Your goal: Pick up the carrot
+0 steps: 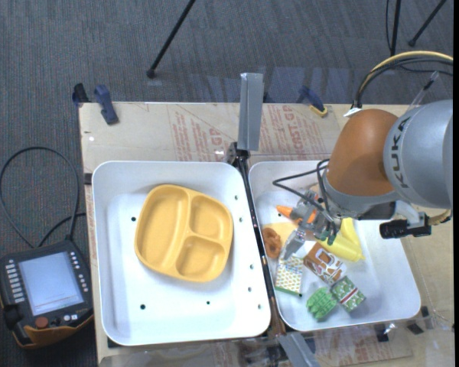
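The carrot [286, 212] is a small orange piece lying near the left side of the right bin [398, 297], partly hidden by the gripper's body. My gripper [299, 232] reaches in from the right and hangs low over the pile, right beside and just below the carrot. Its tip points down-left toward a brown ring-shaped toy [271, 241]. I cannot see the carrot between its tips.
Around the gripper lie a yellow wedge [349, 240], a brown packet [326, 263], a green-white packet [289, 276] and two green toys [321, 303] [348, 293]. A yellow divided plate [185, 232] sits in the left bin [107, 281]. A grey post [251, 121] stands behind the bins.
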